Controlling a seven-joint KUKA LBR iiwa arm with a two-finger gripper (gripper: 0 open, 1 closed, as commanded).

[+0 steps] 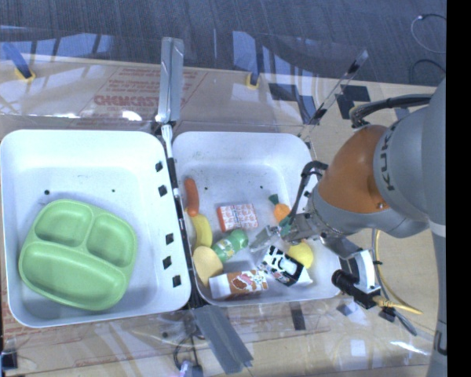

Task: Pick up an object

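Gripper (286, 230): fingertips blurred against clutter; finger state cannot be determined. Arm (392, 171) cut off by the right frame edge. Black-and-white item (281, 264) just below the gripper: print too small to read. Yellow piece (301, 253) beside it, partly covered. Orange item (281, 210) just above the gripper, partly hidden behind the wrist; identity unclear

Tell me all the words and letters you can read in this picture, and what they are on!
"KU": big grey letters on the grey robot arm; the rest is cut off.
Red print on the clear plastic sheet behind the bins: too blurred to read.
Small red and white box: print too small.
Orange and white carton: print too small.
Black and white packet: markings unreadable.
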